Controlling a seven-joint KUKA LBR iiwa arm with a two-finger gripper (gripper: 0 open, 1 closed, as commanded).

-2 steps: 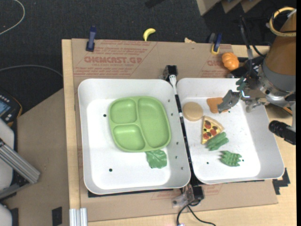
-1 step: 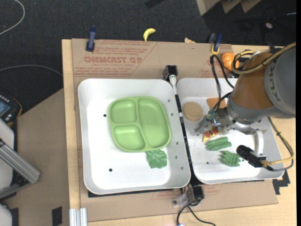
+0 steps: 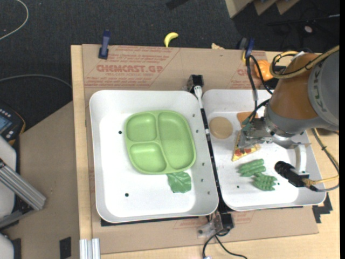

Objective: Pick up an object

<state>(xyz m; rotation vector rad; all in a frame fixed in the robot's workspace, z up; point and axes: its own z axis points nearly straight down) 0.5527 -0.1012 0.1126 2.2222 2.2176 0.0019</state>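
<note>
My gripper (image 3: 249, 137) hangs low over the middle of the right bin (image 3: 232, 196). It is right above the upper end of a pizza slice (image 3: 243, 153), which lies flat with its yellow crust toward the front. A round tan cookie (image 3: 220, 127) lies to the gripper's left. Two green bean-like pieces (image 3: 251, 168) (image 3: 265, 183) lie in front of the gripper. A small orange piece (image 3: 245, 116) peeks out just behind it, partly hidden by the arm.
The left bin (image 3: 105, 161) holds a green divided plate (image 3: 159, 141) and a green leafy piece (image 3: 180, 182) at the plate's front corner. A yellow banana (image 3: 171, 38) lies beyond the bench. Blue clamps (image 3: 104, 43) hold the cardboard's back edge.
</note>
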